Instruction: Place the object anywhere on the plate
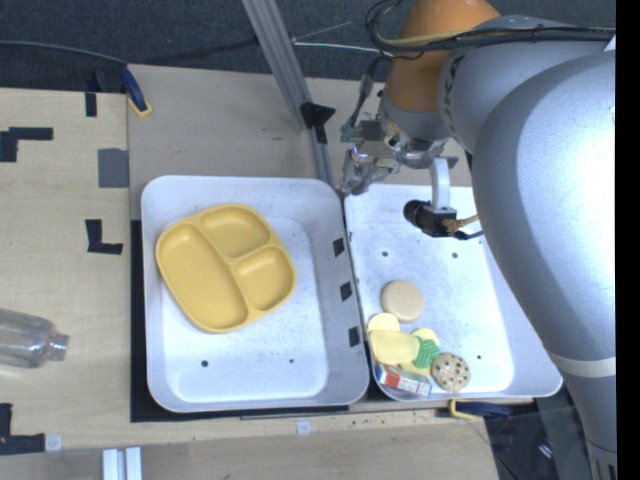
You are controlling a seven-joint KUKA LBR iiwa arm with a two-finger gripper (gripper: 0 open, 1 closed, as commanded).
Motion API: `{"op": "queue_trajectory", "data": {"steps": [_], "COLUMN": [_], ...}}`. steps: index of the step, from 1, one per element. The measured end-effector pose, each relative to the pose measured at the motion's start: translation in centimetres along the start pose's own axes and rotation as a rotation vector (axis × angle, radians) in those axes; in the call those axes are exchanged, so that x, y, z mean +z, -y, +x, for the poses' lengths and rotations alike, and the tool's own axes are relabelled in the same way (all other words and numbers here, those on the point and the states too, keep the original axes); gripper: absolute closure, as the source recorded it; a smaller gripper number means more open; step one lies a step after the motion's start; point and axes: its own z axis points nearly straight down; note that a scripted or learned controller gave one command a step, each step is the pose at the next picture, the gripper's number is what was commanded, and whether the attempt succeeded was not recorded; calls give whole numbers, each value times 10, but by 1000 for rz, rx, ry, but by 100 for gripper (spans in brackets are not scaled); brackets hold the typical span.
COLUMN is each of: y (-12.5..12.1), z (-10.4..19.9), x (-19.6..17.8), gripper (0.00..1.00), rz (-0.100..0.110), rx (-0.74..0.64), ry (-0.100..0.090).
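Observation:
A yellow divided plate (pixel 226 264) lies in the left bin (pixel 240 368), toward its upper left. In the right bin (pixel 470 298) a small heap of toy food sits near the front left corner: a beige round piece (pixel 402 299), yellow pieces (pixel 392 343), a green bit (pixel 427 352), a chocolate-chip cookie (pixel 451 370) and a red-and-white item (pixel 402 381). My gripper (pixel 358 173) hangs at the back left corner of the right bin, well behind the heap. Nothing shows beneath it.
A slanted metal pole (pixel 285 68) stands behind the bins, close to the gripper. The big grey arm (pixel 540 168) covers the right side. A clear plastic bottle (pixel 25 340) lies on the bench at the left. A black part (pixel 430 216) juts out near the wrist.

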Motion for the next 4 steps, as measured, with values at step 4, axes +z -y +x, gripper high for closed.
{"op": "queue_trajectory", "data": {"steps": [4], "y": [107], "z": [26], "x": [-1], "gripper": [100], "rz": [9], "rx": [3], "ry": [0]}}
